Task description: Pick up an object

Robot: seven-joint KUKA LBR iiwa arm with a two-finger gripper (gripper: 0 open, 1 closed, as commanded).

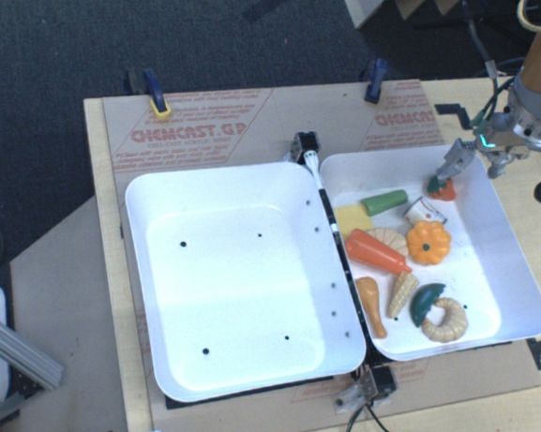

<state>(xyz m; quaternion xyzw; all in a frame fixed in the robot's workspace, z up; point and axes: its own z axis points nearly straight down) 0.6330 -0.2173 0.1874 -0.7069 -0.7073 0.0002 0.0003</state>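
Note:
The right bin (512,236) holds several toy foods: a green cucumber (383,201), a yellow block (352,219), an orange carrot (375,250), an orange pumpkin (428,242), a small white piece (423,211), a corn cone (400,291), a brown piece (370,306), a dark green piece (426,297) and a beige ring (445,321). My gripper (468,172) hangs over the bin's far right corner, fingers spread open. Its left fingertip (446,172) is just above a small red piece (440,187). Nothing sits between the fingers.
The left bin (143,268) lies beside the right one, both on a cardboard sheet (244,128) clamped at the back. A cable connector (306,147) sits at the bins' far junction. Dark floor surrounds the bench.

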